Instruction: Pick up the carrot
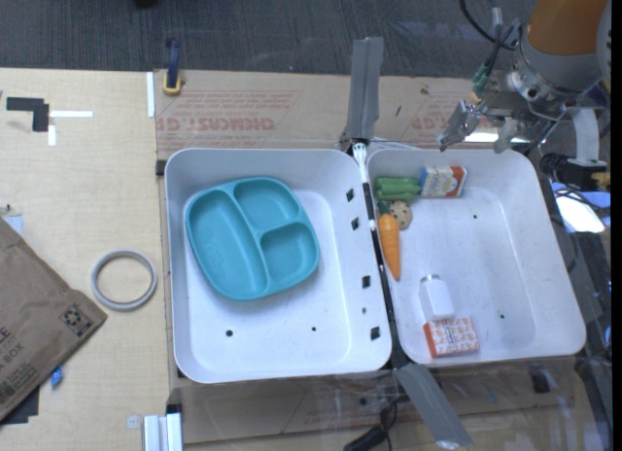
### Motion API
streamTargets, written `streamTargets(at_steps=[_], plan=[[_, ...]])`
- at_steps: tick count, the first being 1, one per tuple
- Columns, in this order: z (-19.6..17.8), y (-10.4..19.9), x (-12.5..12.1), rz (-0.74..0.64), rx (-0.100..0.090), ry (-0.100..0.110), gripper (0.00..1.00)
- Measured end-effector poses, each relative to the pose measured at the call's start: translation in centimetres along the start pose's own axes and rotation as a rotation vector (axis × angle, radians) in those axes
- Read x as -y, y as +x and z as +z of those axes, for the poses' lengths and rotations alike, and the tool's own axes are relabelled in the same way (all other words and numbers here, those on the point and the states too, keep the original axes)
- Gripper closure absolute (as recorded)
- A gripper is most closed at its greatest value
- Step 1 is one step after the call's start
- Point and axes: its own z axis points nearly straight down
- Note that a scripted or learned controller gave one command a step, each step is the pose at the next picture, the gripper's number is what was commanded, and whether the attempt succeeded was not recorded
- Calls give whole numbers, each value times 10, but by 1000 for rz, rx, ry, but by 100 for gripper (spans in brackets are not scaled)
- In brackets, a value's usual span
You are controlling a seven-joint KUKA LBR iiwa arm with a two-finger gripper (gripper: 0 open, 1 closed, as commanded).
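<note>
Blue divided plate point(253, 237) sits in left bin point(194, 342). Carrot point(390, 245) lies lengthwise at centre frame, against right bin's point(544, 274) left wall, w/ a cookie point(397, 213) touching its top. Gripper point(478, 126) hovers upper right, well apart; jaw state can't be told. Best approach: come down over mid-carrot, fingers clear of the wall.

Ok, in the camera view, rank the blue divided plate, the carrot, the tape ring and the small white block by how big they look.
Largest to smallest:
1. blue divided plate
2. tape ring
3. carrot, long but thin, so its place against the ring is unsure
4. small white block
</note>
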Motion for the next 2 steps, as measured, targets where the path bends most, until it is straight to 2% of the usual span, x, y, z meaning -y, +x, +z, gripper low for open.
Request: streamTargets(at_steps=[1,2], plan=[[79,50,44,-215,0,0,0],[84,73,113,-311,0,-1,0]])
